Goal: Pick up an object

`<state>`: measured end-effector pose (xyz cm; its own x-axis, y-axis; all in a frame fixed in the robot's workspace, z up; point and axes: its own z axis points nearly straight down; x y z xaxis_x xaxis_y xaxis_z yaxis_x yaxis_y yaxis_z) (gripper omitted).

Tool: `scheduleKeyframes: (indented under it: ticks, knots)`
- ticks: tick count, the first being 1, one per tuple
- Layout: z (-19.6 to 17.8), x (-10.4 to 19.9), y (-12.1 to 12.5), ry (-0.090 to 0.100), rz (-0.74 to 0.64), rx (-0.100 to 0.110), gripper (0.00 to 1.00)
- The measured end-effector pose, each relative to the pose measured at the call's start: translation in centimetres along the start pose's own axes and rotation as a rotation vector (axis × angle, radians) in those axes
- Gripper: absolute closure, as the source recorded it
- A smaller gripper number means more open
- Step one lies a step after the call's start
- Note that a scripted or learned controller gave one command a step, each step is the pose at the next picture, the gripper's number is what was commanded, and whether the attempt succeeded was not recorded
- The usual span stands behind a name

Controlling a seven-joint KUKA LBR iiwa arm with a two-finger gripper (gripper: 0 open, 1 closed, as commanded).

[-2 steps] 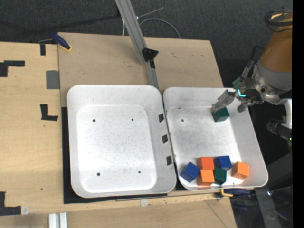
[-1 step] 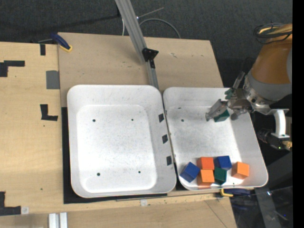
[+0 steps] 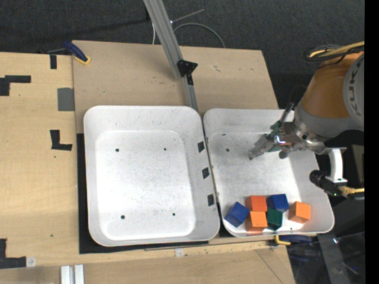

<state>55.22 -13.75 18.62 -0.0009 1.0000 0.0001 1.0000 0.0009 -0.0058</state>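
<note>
I see the wooden bench [image 3: 148,70] spread across most of the view, pale brown, with black tape marks [image 3: 56,139] along its left part and a grey patch [image 3: 66,99] near them. A grey metal strut [image 3: 166,31] runs down from the top at a slant and ends at a black bracket [image 3: 187,67] just above the bins.

Next in size is the left bin [image 3: 95,123], white and shallow, with a few small dark dots on its floor. Touching its right wall is the right bin [image 3: 237,120], a little narrower. Between them I make out small black clips [image 3: 205,172].

The arm [image 3: 331,93] comes in from the right, orange above and grey at the wrist, and it overhangs the right bin's upper right part. Its gripper [image 3: 253,154] points down and left over the bare floor of that bin. I cannot tell how it is set from here, and I see nothing held at its tip.

The blocks are huddled along the right bin's near wall, well apart from the gripper: a blue block [image 3: 237,213] at the left, an orange block [image 3: 257,203] above another orange one [image 3: 257,220], a second blue block [image 3: 278,202], a green block [image 3: 274,218] under it, and an orange block on the right [image 3: 301,211].

A small blue and yellow clamp [image 3: 77,51] sits at the bench's far left corner.
</note>
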Motion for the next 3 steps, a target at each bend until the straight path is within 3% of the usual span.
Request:
scheduleKeyframes:
  ticks: [1, 2, 3]
  knots:
    - [5.1, -0.3, -1.0, 0.001, 0.001, 0.002, 0.0]
    - [3.8, -0.2, -0.9, 0.001, -0.001, -0.003, 1.0]
    - [-2.5, -0.2, -0.4, -0.002, -0.001, -0.012, 1.0]
